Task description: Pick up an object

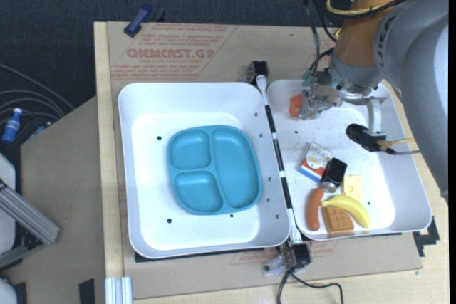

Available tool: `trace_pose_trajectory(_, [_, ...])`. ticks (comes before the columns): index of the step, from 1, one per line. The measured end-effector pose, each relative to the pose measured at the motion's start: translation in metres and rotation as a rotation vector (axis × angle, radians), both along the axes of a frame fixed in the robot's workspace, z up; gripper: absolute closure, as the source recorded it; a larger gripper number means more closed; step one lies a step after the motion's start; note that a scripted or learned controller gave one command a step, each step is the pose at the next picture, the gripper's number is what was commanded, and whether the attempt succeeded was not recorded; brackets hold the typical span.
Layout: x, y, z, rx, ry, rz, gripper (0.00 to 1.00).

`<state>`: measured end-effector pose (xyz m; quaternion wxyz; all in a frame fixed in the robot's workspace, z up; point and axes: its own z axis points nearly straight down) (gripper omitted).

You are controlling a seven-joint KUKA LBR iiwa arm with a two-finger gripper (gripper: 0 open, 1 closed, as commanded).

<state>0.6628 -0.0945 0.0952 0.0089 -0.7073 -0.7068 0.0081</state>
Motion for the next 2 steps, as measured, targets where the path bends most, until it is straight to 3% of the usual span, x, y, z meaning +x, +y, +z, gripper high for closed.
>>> trace_pose_trajectory(1, [-0.0012,-0.0026,-0.0002,-0.003,0.006,-0.001,0.00])
trace_pose_trajectory(2, [-0.0003,-0.0054,-0.0087,-0.002,0.003,0.003,0.00])
